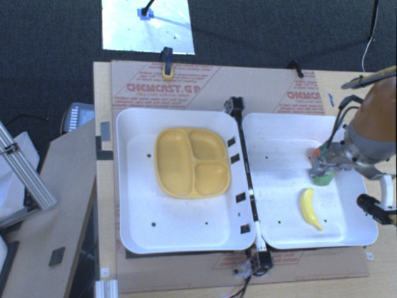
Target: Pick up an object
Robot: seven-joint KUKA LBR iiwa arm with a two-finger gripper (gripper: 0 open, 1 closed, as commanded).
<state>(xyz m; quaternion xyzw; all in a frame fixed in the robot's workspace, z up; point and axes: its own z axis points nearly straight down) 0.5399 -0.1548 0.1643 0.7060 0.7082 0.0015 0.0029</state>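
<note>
The grey two-finger gripper (322, 166) hangs low in the right shallow white bin (279, 228), right over a small green rounded object (322, 179); whether it has hold cannot be told. That piece looks light and hard, probably best pinched across its middle. Just beside it lies a yellow plastic banana (309, 209), smooth and curved. The left white bin (133, 228) holds a yellow three-compartment plate (191, 162).

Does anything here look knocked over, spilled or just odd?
Nothing stands out. The yellow divided plate lies flat in the left bin; the banana lies beside a green object under the gripper.
</note>
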